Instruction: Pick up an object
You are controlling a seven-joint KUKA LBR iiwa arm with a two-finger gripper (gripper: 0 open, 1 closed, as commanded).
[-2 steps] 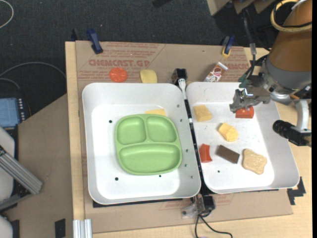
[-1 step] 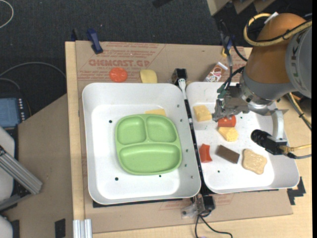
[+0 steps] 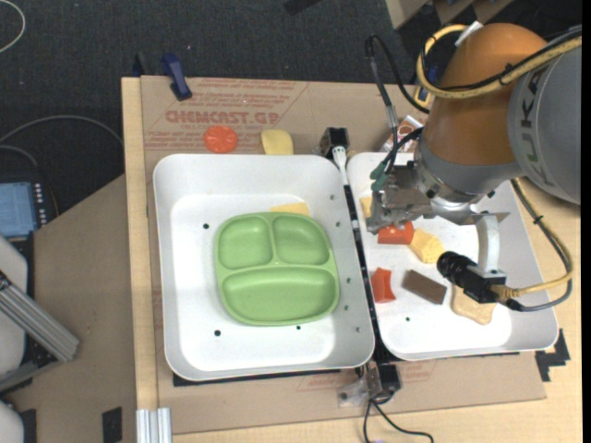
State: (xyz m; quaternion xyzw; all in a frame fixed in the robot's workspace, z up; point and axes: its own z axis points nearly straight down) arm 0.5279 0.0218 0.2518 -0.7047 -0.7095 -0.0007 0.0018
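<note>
My gripper (image 3: 391, 209) hangs low over the upper left part of the right bin (image 3: 526, 330), under the grey and orange wrist. Just below it lies an orange-red piece (image 3: 396, 234), touching or nearly touching the gripper's lower end. A yellow block (image 3: 425, 245) lies to the right of that piece. Further down in the bin are a red piece (image 3: 382, 285), a brown block (image 3: 425, 286) and a tan piece (image 3: 474, 311). A small yellow item (image 3: 367, 207) peeks out at the gripper's left, by the bin wall.
The left bin (image 3: 175, 247) holds a green divided plate (image 3: 275, 268) with a pale yellow piece (image 3: 290, 209) at its top edge. Behind the bins, an orange disc (image 3: 221, 138) and a yellow block (image 3: 276, 142) rest on the cardboard. Cables run along the right bin.
</note>
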